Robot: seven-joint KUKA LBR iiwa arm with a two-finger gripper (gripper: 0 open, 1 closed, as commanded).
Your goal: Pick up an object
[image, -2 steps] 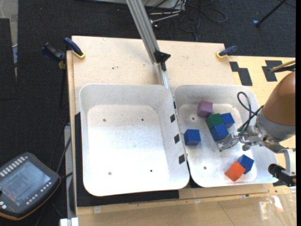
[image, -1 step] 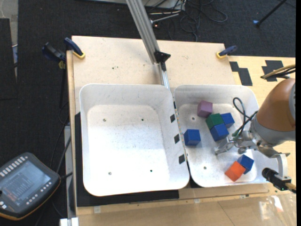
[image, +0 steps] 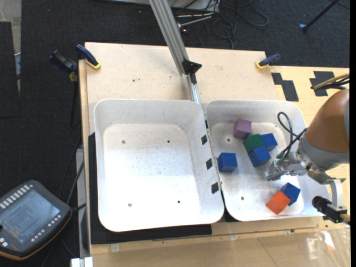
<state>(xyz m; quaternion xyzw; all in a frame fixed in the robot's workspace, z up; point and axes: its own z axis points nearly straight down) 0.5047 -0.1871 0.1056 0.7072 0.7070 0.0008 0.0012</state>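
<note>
In the right bin [image: 289, 111], near its right wall, we see the gripper [image: 276, 170] low over the floor; finger state cannot be told. Purple [image: 242, 128], green [image: 254, 142] and three blue cubes cluster mid-bin; an orange cube [image: 277, 202] lies by the near right corner.

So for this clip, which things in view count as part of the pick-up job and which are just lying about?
Job:
claw
purple cube
green cube
blue cubes
orange cube
right bin

Lying about:
left bin
teach pendant
clamps
metal pole
</note>
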